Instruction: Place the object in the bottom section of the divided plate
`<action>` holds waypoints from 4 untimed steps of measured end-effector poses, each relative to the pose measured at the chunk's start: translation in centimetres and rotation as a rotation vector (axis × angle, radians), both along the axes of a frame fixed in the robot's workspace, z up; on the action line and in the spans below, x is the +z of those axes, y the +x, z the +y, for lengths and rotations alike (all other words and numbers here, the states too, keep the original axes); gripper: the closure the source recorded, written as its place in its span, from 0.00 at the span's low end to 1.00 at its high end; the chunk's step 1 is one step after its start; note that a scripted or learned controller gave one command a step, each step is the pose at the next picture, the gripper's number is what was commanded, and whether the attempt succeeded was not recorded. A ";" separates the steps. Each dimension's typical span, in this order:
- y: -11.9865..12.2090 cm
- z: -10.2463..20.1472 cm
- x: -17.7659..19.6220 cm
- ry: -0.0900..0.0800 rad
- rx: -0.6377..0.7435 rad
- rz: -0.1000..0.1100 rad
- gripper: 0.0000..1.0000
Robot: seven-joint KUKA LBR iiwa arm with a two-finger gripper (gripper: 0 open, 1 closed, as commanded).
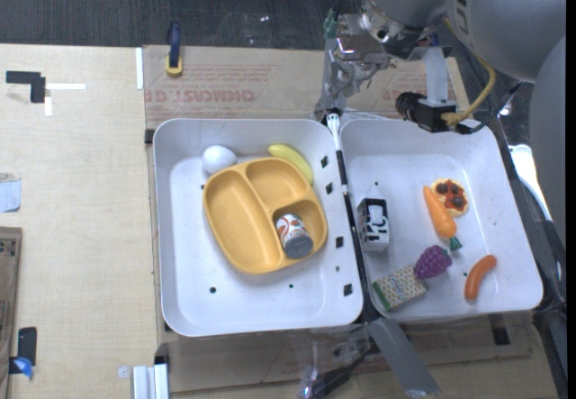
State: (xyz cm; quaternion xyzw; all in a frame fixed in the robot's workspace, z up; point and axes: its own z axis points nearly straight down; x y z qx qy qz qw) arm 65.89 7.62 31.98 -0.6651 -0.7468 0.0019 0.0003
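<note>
Silver can point(294, 236) inside yellow plate point(236, 219)

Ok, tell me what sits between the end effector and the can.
Nothing visible blocks it. The end effector is above and behind the can, which lies in the yellow plate; the banana sits just beside that path.

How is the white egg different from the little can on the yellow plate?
The white egg is plain and round; the can is a cylinder with an orange and white label and a grey metal end. The egg lies on the left bin's floor, beside the yellow divided plate; the can lies on its side inside one of the plate's sections. Both are small and in the same bin.
</note>
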 end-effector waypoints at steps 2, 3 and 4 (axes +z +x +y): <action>-3.6 6.1 -6.2 0.001 0.116 0.000 1.00; -9.2 10.9 -19.4 0.000 -0.033 0.002 1.00; -9.1 10.8 -19.3 0.000 -0.035 0.000 0.00</action>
